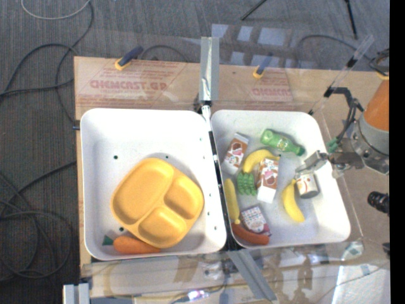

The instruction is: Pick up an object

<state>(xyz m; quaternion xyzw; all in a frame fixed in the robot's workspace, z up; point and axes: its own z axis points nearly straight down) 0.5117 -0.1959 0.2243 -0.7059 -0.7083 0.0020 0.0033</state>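
Observation:
The right bin (329, 227) holds several toy foods: a green bottle (281, 142), a curved banana (255, 159), two small cartons (237, 152) (268, 177), a green block (245, 183), a second banana (292, 202), a little printed box (253, 216) and a red sausage (251, 235). A small brown-and-white can (307, 185) lies near the bin's right side. My gripper (314, 163) reaches in from the right and hovers just above that can, at the bin's right wall. Whether it touches the can I cannot tell.
In the left bin (101, 138) sit a yellow divided plate (158, 201) and an orange carrot (134, 246) at the front edge. A metal divider (206, 75) runs between the bins. Cables trail over the carpet on the left.

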